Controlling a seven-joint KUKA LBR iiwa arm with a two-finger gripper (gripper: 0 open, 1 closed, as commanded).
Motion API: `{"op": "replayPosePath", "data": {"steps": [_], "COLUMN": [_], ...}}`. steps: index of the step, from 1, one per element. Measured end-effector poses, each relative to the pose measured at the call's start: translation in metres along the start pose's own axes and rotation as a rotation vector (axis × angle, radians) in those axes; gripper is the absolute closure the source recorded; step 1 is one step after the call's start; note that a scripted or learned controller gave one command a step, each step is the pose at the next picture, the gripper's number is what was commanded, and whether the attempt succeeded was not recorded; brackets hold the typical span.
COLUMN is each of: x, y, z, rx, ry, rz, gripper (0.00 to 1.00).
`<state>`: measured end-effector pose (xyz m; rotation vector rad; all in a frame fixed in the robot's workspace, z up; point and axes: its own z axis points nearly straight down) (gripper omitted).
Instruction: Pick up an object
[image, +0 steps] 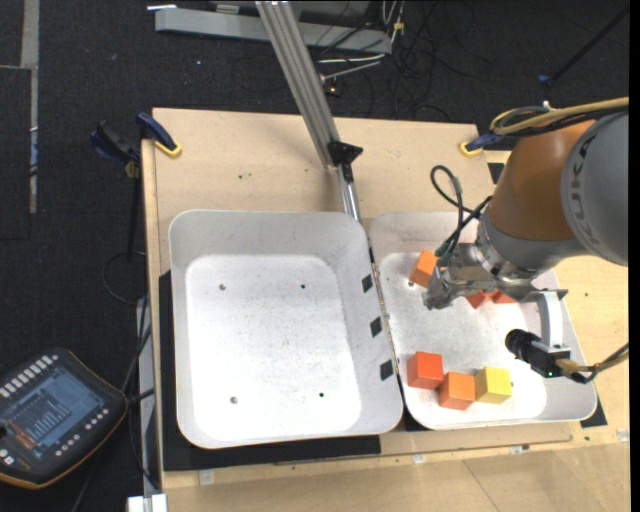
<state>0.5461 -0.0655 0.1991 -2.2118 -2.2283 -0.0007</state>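
A handheld controller (48, 415) with a lit screen lies on the dark floor at the far left, off the wooden bench (260, 160). On the bench, the left bin (190, 240) sits beside the right bin (570, 400), their rims meeting in the middle. In the right bin's near part, three blocks lie in a close row: a red-orange block (426, 368), an orange block (459, 389) and a yellow block (496, 383). Farther back, another orange block (425, 267) lies just beside the gripper (447, 288); whether they touch is unclear, and a reddish block (487, 297) shows partly under the arm (560, 190)
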Motion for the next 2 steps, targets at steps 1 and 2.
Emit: {"op": "replayPosePath", "data": {"steps": [1, 2], "x": [0.054, 0.110], "y": [0.002, 0.000], "z": [0.002, -0.001], "rx": [-0.001, -0.001], "ry": [0.001, 0.000], "rz": [-0.001, -0.001], "gripper": [1.00, 1.00]}}
